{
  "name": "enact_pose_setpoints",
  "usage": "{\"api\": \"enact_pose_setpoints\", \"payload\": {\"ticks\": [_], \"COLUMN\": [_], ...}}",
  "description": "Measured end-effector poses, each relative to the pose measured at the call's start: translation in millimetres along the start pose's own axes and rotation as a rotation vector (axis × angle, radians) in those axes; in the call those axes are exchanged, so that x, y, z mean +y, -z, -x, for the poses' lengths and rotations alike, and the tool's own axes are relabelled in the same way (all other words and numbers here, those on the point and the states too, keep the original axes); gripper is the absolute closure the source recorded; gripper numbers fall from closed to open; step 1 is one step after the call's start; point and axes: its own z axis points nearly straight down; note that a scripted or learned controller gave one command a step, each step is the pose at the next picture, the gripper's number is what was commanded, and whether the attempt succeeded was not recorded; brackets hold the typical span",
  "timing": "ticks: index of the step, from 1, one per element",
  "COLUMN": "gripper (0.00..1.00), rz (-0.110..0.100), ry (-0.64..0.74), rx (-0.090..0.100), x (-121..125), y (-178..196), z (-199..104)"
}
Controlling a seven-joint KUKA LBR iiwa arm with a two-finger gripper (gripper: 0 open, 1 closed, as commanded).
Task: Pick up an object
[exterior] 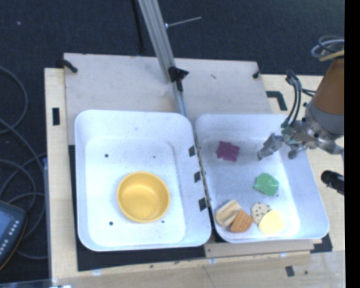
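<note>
The green object (266, 184) lies on the floor of the right bin (300, 221), just below the gripper (280, 149) and apart from it. The fingers (266, 148) are spread with nothing between them. A purple piece (227, 151) lies to their left; tan, orange and yellow pieces (250, 218) crowd the near edge. A yellow bowl (143, 196) sits in the left bin (96, 131) on the bench (138, 80)

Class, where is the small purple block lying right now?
In the camera view, the small purple block lies in the right-hand white bin, upper left area, near the divide between the bins, up-left of the green lump.
</note>
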Motion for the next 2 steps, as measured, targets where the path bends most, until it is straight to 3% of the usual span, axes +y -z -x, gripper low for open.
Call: {"api": "enact_pose_setpoints", "payload": {"ticks": [1, 2], "gripper": [0.00, 0.00], "rz": [0.000, -0.006], "ry": [0.000, -0.005], "rx": [0.000, -0.004], "x": [0.0, 4.5], "y": [0.0, -58.6], "z": [-0.1, 8.0]}}
